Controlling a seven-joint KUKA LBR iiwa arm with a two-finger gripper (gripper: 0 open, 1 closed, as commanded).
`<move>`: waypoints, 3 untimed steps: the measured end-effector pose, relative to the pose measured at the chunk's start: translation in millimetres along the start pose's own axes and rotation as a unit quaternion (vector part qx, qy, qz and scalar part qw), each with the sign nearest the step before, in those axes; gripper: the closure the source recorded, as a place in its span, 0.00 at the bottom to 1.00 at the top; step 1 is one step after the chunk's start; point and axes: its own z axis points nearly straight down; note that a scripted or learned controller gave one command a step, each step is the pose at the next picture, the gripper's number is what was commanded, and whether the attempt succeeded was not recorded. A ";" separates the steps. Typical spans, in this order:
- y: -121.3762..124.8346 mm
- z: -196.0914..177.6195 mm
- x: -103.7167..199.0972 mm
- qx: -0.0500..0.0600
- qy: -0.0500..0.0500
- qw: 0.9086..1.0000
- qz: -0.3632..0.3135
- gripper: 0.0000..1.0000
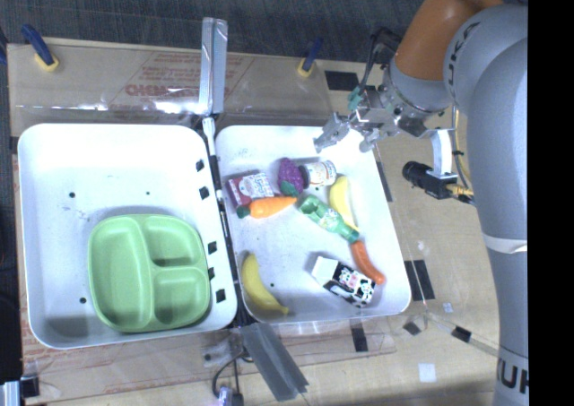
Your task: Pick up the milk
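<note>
The milk (344, 280) is a small white carton with black cow patches, lying on its side near the front right corner of the right bin (395, 243). My gripper (347, 138) hangs over that bin's far right corner, well behind the milk and apart from it. It is open, with nothing between its fingers. A small jar (322, 171) lies just below and in front of it.
In the right bin lie a maroon packet (252, 187), a purple fruit (290, 175), two bananas (340, 199) (258, 289), two carrots (270, 207) (367, 263) and a green bottle (326, 217). One carrot touches the milk's right side. The left bin (54, 171) holds a green divided plate (149, 272).
</note>
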 end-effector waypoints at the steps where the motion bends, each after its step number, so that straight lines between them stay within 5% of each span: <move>1: -93.1 26.9 -20.1 0.000 0.000 1.000 0.013 0.00; 2: -162.2 41.0 5.5 0.002 0.001 0.991 0.137 0.00; 3: -163.3 126.3 -5.6 0.000 0.002 0.999 0.041 0.00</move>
